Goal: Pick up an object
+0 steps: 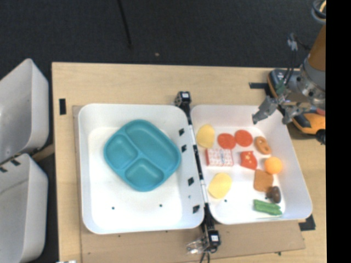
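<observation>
Robotics lab, wooden bench (137, 81), two white bins (88, 201), toy food, robot arm (312, 64)

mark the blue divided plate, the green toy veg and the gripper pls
blue divided plate (142, 154): camera view, left bin, on the ridge where its compartments meet.
green toy veg (267, 207): camera view, right bin's near corner, mid-body.
gripper (272, 109): camera view, above right bin's far edge, between the fingertips.

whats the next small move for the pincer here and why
Probably ease the pincer down and toward the view's left, over the toy food in the right bin. It hangs above that bin's far right corner with nothing between its fingers, and the nearest pieces, the pretzel and a red round piece, lie just below and left of it in the view.
</observation>
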### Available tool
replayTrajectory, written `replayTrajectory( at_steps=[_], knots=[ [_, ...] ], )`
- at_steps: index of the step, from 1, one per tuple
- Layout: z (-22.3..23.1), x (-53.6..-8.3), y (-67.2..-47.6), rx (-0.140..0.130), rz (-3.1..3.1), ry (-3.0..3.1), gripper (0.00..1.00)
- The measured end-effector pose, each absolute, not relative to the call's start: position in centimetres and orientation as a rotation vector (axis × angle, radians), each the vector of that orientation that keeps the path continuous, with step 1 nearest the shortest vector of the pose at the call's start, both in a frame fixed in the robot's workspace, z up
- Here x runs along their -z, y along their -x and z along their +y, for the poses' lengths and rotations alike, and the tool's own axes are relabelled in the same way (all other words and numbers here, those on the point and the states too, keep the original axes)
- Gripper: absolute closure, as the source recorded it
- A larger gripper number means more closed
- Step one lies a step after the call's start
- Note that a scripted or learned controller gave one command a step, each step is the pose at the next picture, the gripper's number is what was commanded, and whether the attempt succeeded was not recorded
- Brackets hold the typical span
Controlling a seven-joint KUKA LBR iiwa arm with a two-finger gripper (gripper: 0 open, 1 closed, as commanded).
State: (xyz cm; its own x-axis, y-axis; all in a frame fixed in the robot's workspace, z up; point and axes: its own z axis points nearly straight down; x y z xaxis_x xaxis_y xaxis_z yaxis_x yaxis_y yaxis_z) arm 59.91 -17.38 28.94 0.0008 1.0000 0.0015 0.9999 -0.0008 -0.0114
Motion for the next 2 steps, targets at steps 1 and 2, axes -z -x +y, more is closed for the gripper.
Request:
replayTrajectory(
  at_steps=[1,2],
  knots=[
    [-17.3,-29.4,-60.0,-0.003,-2.221,2.218,0.00],
    [-17.4,-24.7,-60.5,-0.009,-2.217,2.218,0.00]
  ],
)
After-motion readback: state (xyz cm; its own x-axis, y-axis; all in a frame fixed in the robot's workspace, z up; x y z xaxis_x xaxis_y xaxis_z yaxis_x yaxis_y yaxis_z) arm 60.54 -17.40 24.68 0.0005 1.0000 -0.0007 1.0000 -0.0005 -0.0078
